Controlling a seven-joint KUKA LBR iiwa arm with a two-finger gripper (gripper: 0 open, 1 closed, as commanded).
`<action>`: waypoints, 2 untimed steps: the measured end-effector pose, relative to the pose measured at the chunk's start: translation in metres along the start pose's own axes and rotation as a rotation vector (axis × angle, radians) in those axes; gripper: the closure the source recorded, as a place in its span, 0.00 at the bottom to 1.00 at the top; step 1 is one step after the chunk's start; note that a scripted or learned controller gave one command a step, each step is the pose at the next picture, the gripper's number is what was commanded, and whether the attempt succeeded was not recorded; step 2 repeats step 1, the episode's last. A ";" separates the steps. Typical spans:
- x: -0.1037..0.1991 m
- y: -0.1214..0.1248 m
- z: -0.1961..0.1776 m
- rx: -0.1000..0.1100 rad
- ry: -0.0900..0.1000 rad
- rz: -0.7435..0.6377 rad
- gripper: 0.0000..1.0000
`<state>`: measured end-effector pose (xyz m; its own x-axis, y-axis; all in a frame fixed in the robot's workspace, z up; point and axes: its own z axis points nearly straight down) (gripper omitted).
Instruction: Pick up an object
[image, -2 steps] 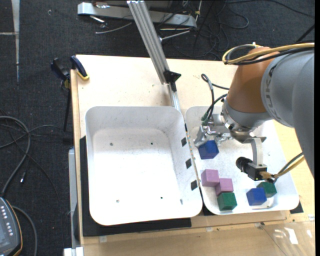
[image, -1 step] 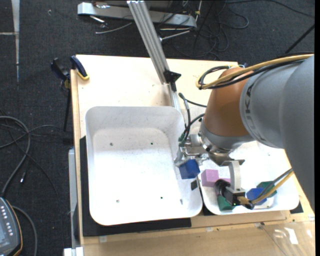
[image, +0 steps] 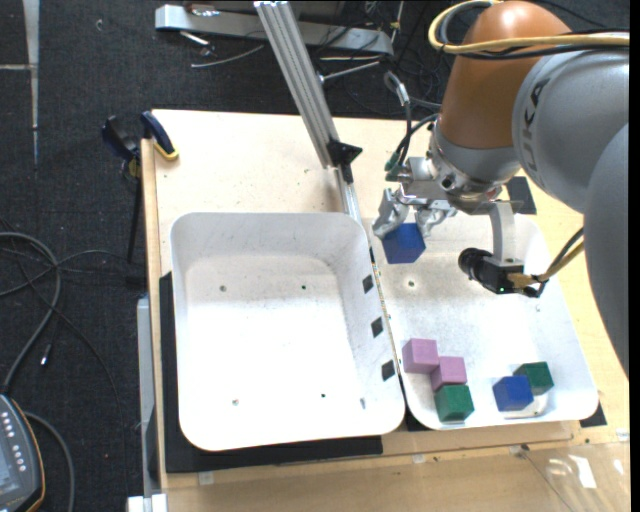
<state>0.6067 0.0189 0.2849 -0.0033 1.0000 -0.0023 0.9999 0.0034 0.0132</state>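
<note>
Nearest the camera, five small foam cubes sit at the front of the right white bin (image: 560, 330) — a green one (image: 455, 402), two pink (image: 420, 353) (image: 450, 371), a blue (image: 513, 393) and a dark green (image: 537, 376). Farther back, the pincer (image: 408, 226) is clamped on another blue cube (image: 405, 243), lifted near the bin's left wall. Its hold looks shallow, on the cube's upper part only — a jolt could let it slip and drop, perhaps across into the left white bin (image: 270, 330).
</note>
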 end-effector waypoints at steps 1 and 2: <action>0.045 -0.046 0.032 0.020 0.003 -0.003 1.00; 0.045 -0.046 0.032 0.020 0.003 -0.003 1.00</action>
